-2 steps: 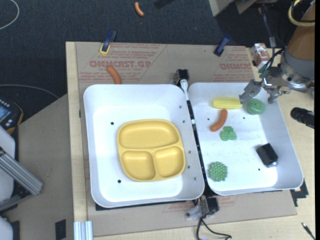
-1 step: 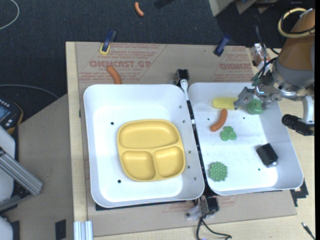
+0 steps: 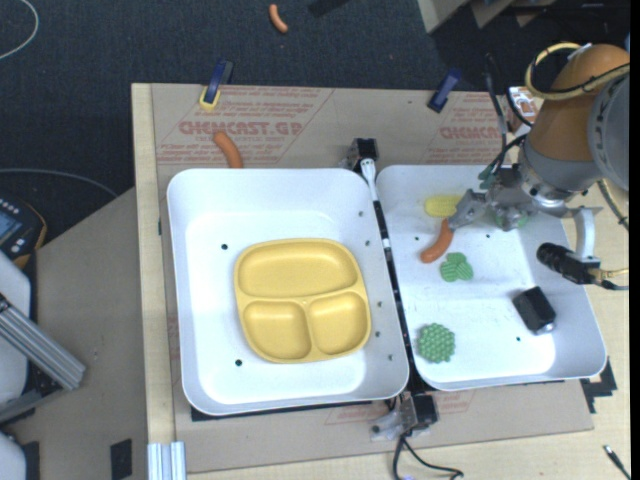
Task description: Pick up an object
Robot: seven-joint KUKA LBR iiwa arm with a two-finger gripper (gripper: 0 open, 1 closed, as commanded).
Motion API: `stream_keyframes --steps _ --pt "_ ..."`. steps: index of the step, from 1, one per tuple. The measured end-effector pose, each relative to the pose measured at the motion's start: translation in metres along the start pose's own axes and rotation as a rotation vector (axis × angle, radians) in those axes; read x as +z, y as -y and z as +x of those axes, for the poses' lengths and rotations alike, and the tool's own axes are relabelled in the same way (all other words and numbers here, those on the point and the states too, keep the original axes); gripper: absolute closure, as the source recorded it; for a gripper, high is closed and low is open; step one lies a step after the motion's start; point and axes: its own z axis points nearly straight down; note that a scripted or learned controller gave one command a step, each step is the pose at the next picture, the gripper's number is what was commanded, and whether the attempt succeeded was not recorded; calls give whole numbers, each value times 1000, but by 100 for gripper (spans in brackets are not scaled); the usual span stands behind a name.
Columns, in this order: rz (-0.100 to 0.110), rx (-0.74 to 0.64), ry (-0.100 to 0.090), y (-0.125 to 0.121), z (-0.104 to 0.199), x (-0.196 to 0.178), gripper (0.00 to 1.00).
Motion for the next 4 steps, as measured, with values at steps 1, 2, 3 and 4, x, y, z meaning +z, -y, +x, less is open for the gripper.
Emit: stream_keyframes --steps 1,2,3,4 --pt "-9 0 2 -2 1 27 0" --pt "-9 0 3 -1 1 17 100" --pt "-13 0 4 -2 4 -27 100" --pt "-16 0 4 0 10 -90 100"
